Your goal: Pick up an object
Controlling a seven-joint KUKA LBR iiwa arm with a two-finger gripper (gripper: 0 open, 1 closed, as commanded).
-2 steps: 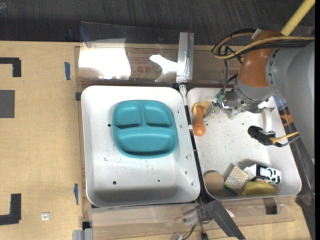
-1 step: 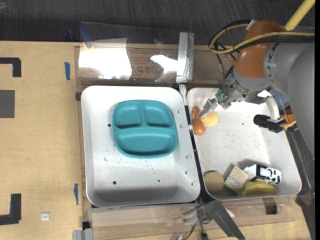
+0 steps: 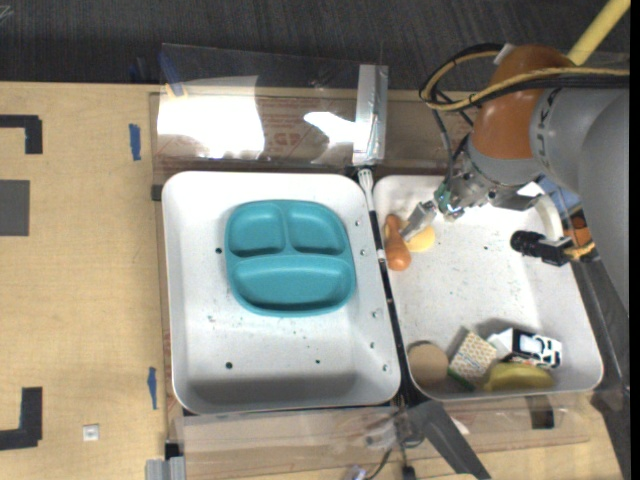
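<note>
Currently the arm (image 3: 585,143) reaches in from the right edge of the view, and its gripper (image 3: 424,214) is positioned over the upper left corner of the right bin (image 3: 480,283). The fingers (image 3: 418,217) point toward the wall shared with the left bin (image 3: 190,298). Whether the fingers are open or closed cannot be told, and no item can be seen between them.

Items near the fingers:
- A yellow lump (image 3: 421,239) lies just below the fingers in the view, on the floor of the right bin. Contact with the fingers cannot be confirmed.
- An orange oblong (image 3: 398,251) lies just beside the yellow lump, on the side away from the arm, against the left wall of the right bin.

Items well apart from the fingers, grouped in the near corner of the right bin:
- a brown round item (image 3: 429,364);
- a tan patterned block (image 3: 470,356), next to it;
- a yellow curved item (image 3: 518,376);
- a black-and-white item (image 3: 538,347), just above the yellow curved item.

Across the shared wall from the fingers, a teal divided plate (image 3: 290,256) lies flat in the middle of the left bin. A clear plastic sheet (image 3: 260,118) stands behind that bin. Both bins rest on the tan worktop (image 3: 80,268).
</note>
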